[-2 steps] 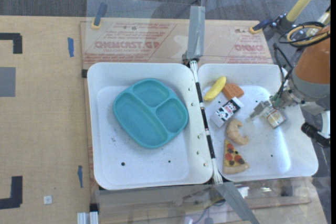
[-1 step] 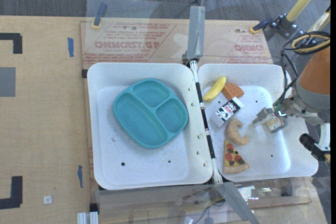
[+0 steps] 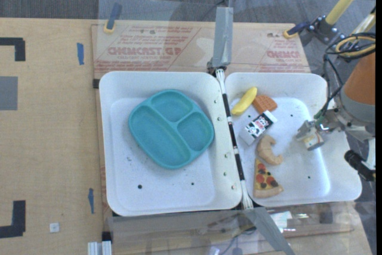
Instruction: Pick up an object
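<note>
- Two white bins are sitting side by side on the bench point(image 3: 48, 128), and we are looking down on them at a slant.
- We are seeing a teal divided plate point(image 3: 171, 128) lying in the left bin point(image 3: 113, 188), tilted a little off square with the bin walls.
- In the right bin point(image 3: 343, 185), a yellow banana point(image 3: 244, 101) is resting near the top left corner, just beside an orange wedge-shaped piece point(image 3: 265, 103).
- Below those, a small black-and-white box point(image 3: 257, 126) is lying at an angle, and a tan curved pastry point(image 3: 269, 151) is sitting just under it.
- A pizza slice point(image 3: 265, 178) is lying near the bottom left of the same bin, close to the pastry.
- We are watching the arm point(image 3: 361, 89) reaching in from the right, its orange band showing above the wrist.
- We are finding the claw point(image 3: 310, 135) hanging low over the right part of the right bin, well apart from the food pieces; we cannot tell whether it is open or closed, and we are making out nothing in its grip.
</note>
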Tool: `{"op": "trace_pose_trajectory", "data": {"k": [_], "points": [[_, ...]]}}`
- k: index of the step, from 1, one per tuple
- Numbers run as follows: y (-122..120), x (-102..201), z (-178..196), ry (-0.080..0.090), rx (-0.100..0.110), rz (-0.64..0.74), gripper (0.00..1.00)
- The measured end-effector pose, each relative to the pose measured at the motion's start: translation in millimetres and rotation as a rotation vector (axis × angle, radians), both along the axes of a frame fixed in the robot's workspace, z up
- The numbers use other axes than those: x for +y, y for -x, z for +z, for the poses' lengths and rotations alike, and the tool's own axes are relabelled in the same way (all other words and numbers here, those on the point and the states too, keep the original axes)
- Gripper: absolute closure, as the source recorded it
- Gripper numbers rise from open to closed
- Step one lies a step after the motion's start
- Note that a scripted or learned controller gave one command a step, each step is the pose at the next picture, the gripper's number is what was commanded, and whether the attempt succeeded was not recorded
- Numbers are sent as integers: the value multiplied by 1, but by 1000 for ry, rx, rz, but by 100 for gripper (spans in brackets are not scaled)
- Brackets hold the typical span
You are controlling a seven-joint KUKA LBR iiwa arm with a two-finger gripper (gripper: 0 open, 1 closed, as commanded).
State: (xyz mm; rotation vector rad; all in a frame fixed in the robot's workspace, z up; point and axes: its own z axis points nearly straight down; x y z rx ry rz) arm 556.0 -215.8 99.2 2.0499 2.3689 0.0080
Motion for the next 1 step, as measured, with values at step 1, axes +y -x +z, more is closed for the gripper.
{"op": "trace_pose_trajectory", "data": {"k": [1], "points": [[0, 70, 96, -1, 9, 69, 100]]}}
